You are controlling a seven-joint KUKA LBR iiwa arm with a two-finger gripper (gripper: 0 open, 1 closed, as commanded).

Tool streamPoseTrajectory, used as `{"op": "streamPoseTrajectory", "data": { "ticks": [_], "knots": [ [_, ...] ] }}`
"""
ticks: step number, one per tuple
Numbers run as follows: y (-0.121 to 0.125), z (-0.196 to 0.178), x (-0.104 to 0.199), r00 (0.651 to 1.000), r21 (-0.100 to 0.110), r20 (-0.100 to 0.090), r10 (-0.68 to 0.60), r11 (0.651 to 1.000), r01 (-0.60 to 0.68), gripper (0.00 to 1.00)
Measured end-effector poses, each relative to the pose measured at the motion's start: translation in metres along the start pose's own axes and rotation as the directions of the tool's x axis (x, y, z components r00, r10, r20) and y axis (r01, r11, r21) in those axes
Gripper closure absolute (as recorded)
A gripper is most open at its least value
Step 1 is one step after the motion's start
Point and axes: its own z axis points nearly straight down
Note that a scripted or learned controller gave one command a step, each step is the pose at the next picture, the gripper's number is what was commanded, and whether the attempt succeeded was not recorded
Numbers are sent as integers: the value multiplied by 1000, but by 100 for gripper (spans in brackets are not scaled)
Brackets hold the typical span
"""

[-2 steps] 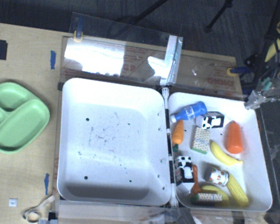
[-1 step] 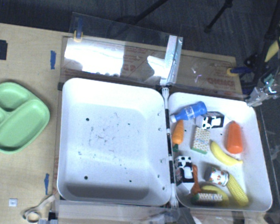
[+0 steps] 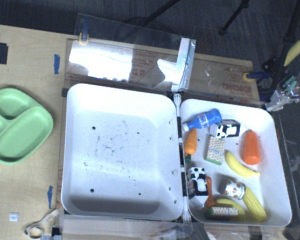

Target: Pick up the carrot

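The claw [image 3: 282,99] hangs by the far corner of the right bin [image 3: 281,176]; I cannot tell if it is open or shut. The carrot [image 3: 190,142] lies well apart from it, across the bin by the other wall, just beside 1 blue bottle [image 3: 205,119]. It looks light, hard and smooth, so it may slip; grab it across the middle.

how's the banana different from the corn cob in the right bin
The banana is smooth, plain yellow and curved; the corn cob is straighter with a bumpy kernel surface. The banana lies near the middle of the right bin, just below the orange carrot; the corn cob lies nearer the front right corner, beside a small can. Both are yellow, lie flat and slant the same way.
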Motion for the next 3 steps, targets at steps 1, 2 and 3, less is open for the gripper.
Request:
{"op": "streamPoseTrajectory", "data": {
  "ticks": [1, 2, 3],
  "knots": [
    [0, 0, 0, 1000, 0, 0, 0, 1000, 0, 0],
    [-14, 98, 5, 996, -4, -2, 89, 996, -89, 0],
    [-62, 110, 17, 1000, 11, -15, -17, 1000, 17, 0]
  ]
}}
